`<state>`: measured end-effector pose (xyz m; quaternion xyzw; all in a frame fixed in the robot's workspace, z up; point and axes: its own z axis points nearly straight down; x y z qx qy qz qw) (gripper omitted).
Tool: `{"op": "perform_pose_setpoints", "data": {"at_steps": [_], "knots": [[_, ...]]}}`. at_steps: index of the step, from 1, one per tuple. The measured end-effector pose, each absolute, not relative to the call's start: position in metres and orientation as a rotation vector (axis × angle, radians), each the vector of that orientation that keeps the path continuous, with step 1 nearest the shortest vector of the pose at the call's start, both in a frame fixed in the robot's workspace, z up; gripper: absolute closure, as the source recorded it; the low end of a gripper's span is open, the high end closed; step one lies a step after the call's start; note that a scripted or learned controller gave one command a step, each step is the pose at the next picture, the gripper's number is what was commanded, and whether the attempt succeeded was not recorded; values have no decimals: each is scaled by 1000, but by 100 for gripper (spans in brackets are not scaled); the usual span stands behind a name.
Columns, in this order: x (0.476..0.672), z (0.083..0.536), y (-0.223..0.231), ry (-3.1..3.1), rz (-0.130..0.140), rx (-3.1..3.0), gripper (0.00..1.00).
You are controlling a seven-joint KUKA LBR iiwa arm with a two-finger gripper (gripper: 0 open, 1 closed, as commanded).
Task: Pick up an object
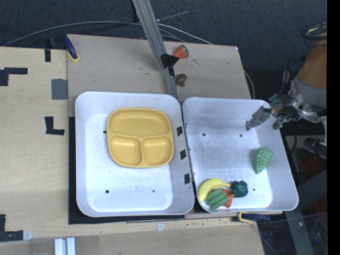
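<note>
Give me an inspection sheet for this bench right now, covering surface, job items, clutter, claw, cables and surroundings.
Surface: wooden bench bearing two white bins, left bin and right bin, side by side.
Job's things: green bumpy toy by the right bin's right wall; banana, green beans and dark green piece heaped at its near edge.
Clutter: yellow divided plate in the left bin.
Claw: claw over the right bin's far right corner, nothing between its fingers.
Cables: thin cables arcing behind the bench.
Surroundings: grey slanted pole, dark floor.
</note>
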<state>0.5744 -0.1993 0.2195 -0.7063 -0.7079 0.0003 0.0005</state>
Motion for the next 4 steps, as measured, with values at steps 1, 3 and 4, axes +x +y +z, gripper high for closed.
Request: {"op": "perform_pose_setpoints", "data": {"at_steps": [1,3,4], "knots": [[574,219,-199,-2223,1,-2218,0],[579,104,-184,-2220,7,-2215,0],[579,89,-184,-2225,3,-2219,0]]}}
